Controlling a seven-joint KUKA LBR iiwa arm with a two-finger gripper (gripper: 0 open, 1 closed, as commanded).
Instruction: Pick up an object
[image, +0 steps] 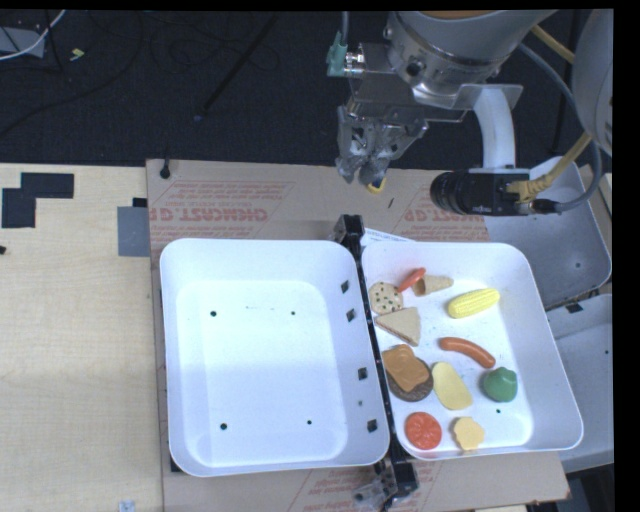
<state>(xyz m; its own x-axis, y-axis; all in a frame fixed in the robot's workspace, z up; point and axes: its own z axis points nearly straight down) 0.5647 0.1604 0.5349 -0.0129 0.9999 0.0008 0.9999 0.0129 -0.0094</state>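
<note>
camera view: nearest, the right bin (540, 300) holds toy food, a tomato slice (423, 430), burger (407, 372), sausage (466, 350) and corn (472, 302). the left bin (190, 300) sits beside it. farther back, the tool (365, 165) hangs above the table; its state cannot be told.

Grey KUKA arm (455, 45) entering at one o'clock of the frame, wrist pointing down, metal two-finger gripper (366, 172) hanging at twelve o'clock, raised, fingers close together with a small yellow piece showing at the tips
</note>
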